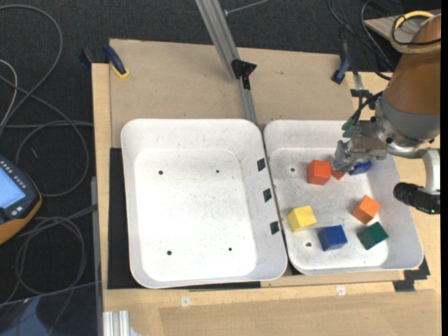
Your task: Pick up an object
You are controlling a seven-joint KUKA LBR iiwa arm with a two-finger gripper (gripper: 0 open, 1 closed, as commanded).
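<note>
Camera view: hand (344,165) low beside the red-orange cube (319,172); its grip state can't be told.

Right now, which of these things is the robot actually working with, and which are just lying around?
Part of the job: end effector; red block; yellow block; blue block; orange block; green block; right bin.

Lying about: left bin; floor cables; handheld controller; blue clamps.

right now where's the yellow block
In the camera view the yellow block lies in the right bin, near its left wall, just up and left of the blue block and below the orange-red block.
</note>
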